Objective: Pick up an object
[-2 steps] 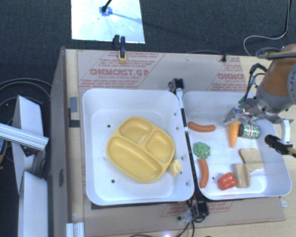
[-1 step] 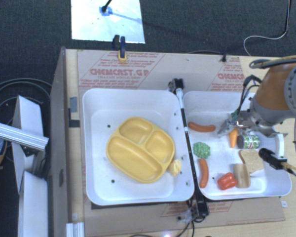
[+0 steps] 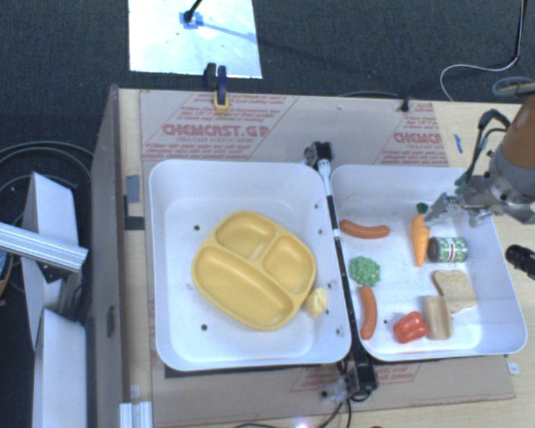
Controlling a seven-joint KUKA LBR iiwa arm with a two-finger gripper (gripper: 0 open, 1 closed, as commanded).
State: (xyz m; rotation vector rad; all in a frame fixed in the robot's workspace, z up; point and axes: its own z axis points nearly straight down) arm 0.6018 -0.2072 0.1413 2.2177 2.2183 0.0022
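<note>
Over the right bin (image 3: 508, 328) I've got the gripper (image 3: 453, 205) hovering, grip state unreadable from here. Carrot (image 3: 419, 239) sits just left and below it, long axis up-down in view; nearest pick, I'd say. Can (image 3: 448, 250) touches it.

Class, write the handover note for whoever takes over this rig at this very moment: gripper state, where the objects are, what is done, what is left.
Gripper: low over the right bin's far side, beside the carrot; nothing visibly held.
Right bin: carrot, can, two sausages, broccoli, bread, red pepper.
Left bin: yellow tray, small pale item beside it.
Done: arm positioned.
Left: grasp and lift an object.
</note>
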